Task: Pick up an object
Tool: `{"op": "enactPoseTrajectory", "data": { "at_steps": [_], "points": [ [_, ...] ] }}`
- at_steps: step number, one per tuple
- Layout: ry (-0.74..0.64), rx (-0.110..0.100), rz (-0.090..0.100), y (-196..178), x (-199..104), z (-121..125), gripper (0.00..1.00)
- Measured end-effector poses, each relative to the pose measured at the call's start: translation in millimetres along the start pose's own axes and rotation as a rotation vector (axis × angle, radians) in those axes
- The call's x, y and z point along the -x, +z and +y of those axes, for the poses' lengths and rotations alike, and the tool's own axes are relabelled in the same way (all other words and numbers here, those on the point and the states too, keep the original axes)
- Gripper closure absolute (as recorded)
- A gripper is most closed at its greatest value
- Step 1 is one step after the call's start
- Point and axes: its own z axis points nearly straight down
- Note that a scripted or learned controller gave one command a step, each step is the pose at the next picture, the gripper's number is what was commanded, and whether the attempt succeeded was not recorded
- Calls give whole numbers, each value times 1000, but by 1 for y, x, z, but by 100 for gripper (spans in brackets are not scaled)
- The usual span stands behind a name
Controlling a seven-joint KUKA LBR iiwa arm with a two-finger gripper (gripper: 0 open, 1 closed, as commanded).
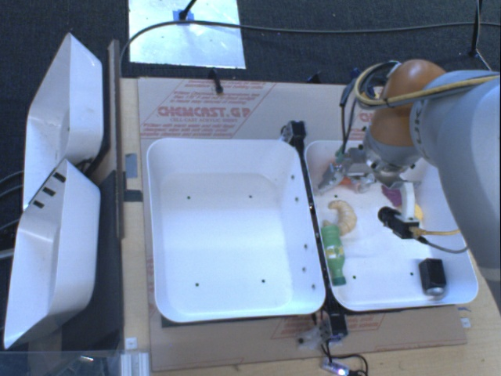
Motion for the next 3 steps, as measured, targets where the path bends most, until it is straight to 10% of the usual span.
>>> {"op": "enactPoseTrajectory", "data": {
  "at_steps": [3],
  "points": [
    [4,-19,1,5,-1,18,0]
  ]
}}
